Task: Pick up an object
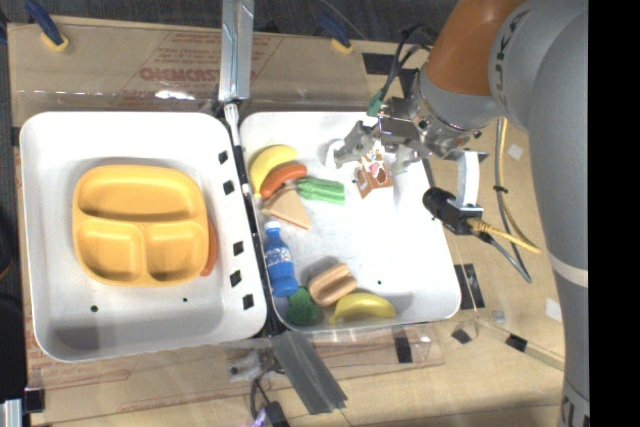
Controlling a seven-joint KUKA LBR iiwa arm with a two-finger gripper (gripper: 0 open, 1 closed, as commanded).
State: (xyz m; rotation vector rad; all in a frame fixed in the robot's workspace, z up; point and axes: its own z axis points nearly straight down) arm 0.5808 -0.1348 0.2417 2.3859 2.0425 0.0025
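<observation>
My gripper (375,158) hangs over the upper middle of the right bin (425,250). A small brown and white object (373,177) sits between its grey fingers (346,149), and the gripper is shut on it. Left of it lie a yellow banana-shaped toy (272,158), a red sausage (286,175), a green piece (320,190) and a tan wedge (290,212). Along the bin's front lie a blue bottle (277,260), a green lump (303,309), a brown bun (330,283) and a yellow banana (362,307).
The left bin (50,315) holds a yellow divided tray (140,220). A metal divider strip (236,45) stands between the bins at the back. The arm's orange band (470,25) and its cables (500,235) overhang the right bin's right edge.
</observation>
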